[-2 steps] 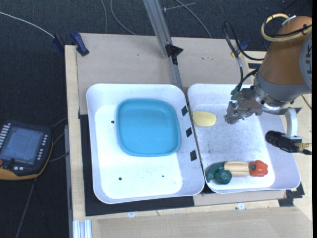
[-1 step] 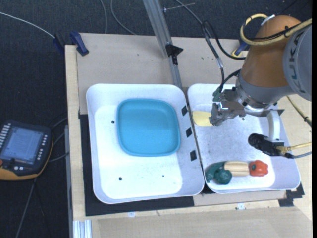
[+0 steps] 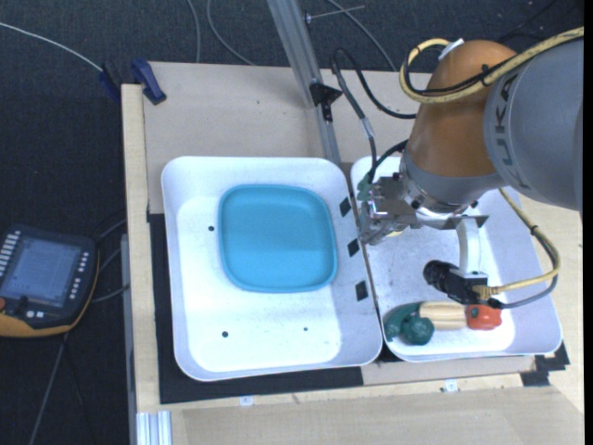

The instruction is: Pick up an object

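camera view: my claw hangs by the right bin's left wall; its opening, i cannot tell. green lump and cream cylinder lie apart from it, against the near wall. risk: closing here, off target, grips nothing.

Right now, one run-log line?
gripper: over right bin, left edge | left bin: blue plate | right bin front: green lump, red-tipped peg

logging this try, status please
Gripper over right white bin's left wall. Dark green rounded lump and red-tipped tan stick at bin's near edge, clear of gripper. Blue square plate in left bin.
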Controlling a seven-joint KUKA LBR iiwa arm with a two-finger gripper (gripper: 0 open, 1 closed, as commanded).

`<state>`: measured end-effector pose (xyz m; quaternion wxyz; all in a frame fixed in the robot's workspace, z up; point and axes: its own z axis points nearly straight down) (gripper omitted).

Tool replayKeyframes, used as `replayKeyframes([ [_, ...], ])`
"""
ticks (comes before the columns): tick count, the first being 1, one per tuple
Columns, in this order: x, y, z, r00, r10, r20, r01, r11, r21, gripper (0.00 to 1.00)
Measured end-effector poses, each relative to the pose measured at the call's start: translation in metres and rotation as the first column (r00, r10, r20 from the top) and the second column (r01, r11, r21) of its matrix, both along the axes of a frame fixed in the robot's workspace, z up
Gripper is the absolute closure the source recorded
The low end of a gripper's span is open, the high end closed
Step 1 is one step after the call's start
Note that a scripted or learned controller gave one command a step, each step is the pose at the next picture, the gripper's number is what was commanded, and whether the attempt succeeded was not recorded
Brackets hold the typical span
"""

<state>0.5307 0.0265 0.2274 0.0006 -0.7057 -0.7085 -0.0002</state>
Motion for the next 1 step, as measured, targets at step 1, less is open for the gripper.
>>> replayKeyframes([
  [1, -0.0126, 0.0517, -0.0061, 1.000, 0.000, 0.000, 0.000, 1.000, 0.000, 1.00],
])
